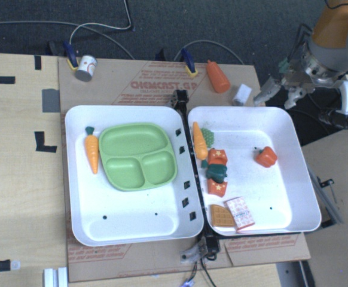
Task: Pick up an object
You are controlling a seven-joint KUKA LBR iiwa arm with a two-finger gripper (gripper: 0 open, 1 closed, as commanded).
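Camera view cuts off the arm – gripper fingers spread, above right bin

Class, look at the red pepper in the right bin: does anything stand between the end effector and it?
Nothing visible does. The end effector hangs above the right bin's far rim, with bare white floor between it and the red pepper. The other toys cluster along the bin's left side.
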